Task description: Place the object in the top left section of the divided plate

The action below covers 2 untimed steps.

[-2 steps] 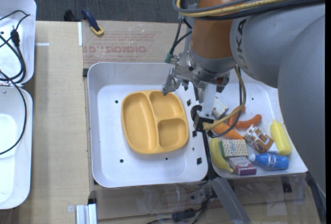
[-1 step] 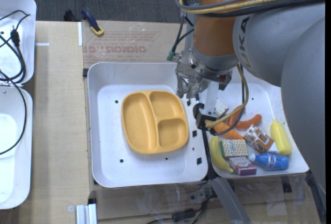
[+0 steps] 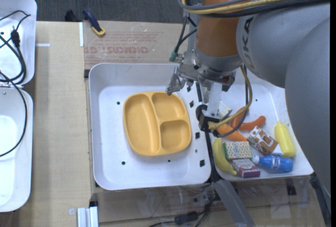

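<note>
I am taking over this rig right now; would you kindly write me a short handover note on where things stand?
Gripper: hovering at the divided plate's far right rim; whether it carries anything cannot be told.
Divided plate: flat in the left bin, nothing in any section.
Banana, carrot, yellow bottle and blue bottle: in the right bin.
Done: nothing placed yet.
Left: get an object into the plate's top left section.

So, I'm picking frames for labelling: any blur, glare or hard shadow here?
Camera view: light is even, shadows soft; the yellow plate is sharp, without glare; the arm, nearest the lens, looks slightly soft, with a dull sheen on its orange band; the toys in the right bin are readable.
</note>
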{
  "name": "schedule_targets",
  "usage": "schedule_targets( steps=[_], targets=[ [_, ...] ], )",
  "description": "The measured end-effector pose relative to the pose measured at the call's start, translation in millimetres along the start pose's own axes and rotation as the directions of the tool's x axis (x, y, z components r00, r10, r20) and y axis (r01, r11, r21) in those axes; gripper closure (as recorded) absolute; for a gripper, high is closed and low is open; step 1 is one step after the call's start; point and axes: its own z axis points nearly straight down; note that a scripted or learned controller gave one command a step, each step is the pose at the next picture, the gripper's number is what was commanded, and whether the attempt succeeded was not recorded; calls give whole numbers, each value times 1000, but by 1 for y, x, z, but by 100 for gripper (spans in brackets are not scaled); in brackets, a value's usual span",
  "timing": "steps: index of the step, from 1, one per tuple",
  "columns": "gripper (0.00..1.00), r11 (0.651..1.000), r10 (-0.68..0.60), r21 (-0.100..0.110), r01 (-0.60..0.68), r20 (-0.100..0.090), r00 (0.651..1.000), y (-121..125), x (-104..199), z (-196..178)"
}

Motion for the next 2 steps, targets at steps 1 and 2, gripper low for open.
schedule_targets(
  steps=[1,2],
  targets=[
    [100,1000,4,2,-4,3,1000,1,-3,-8],
    [0,1000,4,2,-4,3,1000,1,-2,-8]
  ],
)
